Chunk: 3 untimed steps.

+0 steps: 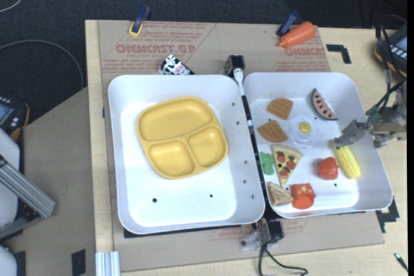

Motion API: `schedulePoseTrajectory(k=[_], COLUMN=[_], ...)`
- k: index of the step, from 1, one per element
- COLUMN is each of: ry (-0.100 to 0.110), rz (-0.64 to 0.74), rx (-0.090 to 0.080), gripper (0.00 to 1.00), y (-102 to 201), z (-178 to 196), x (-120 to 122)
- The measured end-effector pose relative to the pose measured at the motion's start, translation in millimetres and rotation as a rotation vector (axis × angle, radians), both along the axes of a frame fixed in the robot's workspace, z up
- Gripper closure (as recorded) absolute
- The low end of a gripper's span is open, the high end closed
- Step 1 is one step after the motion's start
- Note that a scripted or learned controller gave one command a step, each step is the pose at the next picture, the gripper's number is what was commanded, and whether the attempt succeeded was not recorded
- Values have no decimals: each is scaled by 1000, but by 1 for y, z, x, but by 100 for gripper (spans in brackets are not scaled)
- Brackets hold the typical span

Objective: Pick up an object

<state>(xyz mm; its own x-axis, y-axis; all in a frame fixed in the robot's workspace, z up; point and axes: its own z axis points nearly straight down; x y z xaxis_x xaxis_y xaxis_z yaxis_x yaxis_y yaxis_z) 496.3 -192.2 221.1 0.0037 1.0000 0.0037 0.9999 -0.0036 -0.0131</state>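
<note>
the gripper (349,135) reaches in from three o'clock and hangs low over the right bin (349,84), its grey tip just above the top end of the corn cob (348,161). whether it is open or closed cannot be told, and nothing can be seen held in it.

the right bin carries the toy food. the corn cob lies at about four o'clock in the bin, tilted, with a red tomato (327,168) just beside it toward nine o'clock. a watermelon slice (323,105) sits near one o'clock. toward the bin's middle lies a fried egg (303,128), pale against the white floor. two brown pieces lie by it: one (281,107) at eleven o'clock and one (272,132) at nine o'clock. a pizza slice (285,163) lies below them, with a green piece (266,162) touching its nine o'clock side. near six o'clock sit a sandwich wedge (279,193) and a red piece (303,195), close together.

the left bin (126,113) bears a yellow divided plate (181,136) with three compartments. on the bench (103,74), beyond the bins at twelve o'clock, lie an orange carrot (297,35) and a black-and-white toy (174,66).
</note>
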Motion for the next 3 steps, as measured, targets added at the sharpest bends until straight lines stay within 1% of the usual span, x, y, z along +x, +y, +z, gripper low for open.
schedulePoseTrajectory(k=[1,2,3], ry=[-13,-6,-5], rz=[4,3,3], rx=[-3,-1,0], gripper=[0,0,0], y=[0,-1,-1], z=[6,-39,-103], x=[3,-4,-4])
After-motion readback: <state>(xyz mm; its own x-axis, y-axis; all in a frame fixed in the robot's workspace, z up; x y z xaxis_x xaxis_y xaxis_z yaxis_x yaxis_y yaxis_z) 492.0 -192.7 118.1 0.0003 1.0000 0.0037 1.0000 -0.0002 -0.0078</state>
